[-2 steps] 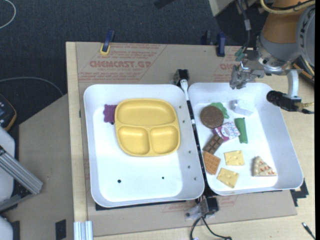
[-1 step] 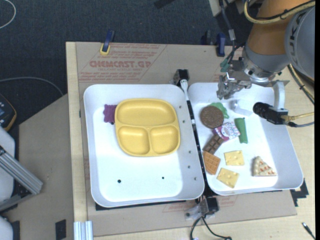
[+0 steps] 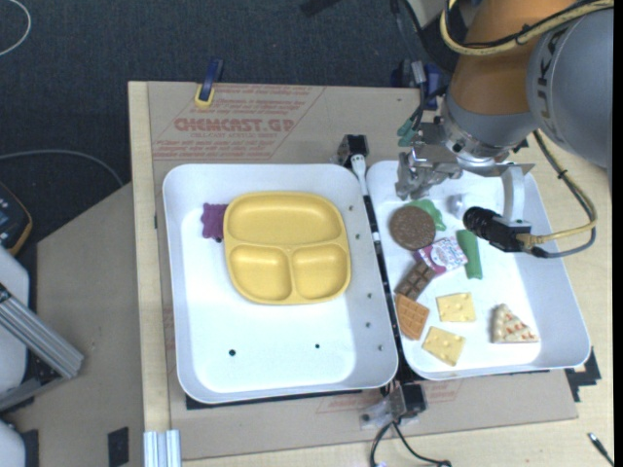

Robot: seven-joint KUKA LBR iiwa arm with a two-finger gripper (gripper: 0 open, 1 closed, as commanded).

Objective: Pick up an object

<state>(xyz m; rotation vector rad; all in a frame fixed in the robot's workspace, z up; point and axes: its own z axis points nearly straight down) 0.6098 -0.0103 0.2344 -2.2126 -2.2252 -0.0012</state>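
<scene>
My gripper [image 3: 420, 181] hangs over the far left corner of the right bin [image 3: 560, 305]. Just below it in that bin lie a round brown cookie [image 3: 413, 228] and a green piece [image 3: 429, 211] that pokes out behind the cookie. Nearer the front are a purple and white wrapper [image 3: 446, 253], a green bean pod [image 3: 472, 254], a chocolate bar [image 3: 416, 279], a waffle piece [image 3: 412, 315], two cheese squares [image 3: 456, 306] [image 3: 443, 344] and a pizza slice [image 3: 512, 326]. I see nothing held in the gripper.
The left bin [image 3: 273, 353] holds a yellow divided plate [image 3: 287, 245] with a purple item [image 3: 212, 220] tucked at its left side. A black cable plug [image 3: 487, 226] hangs from the arm over the right bin. The bins stand on a cardboard sheet [image 3: 243, 120].
</scene>
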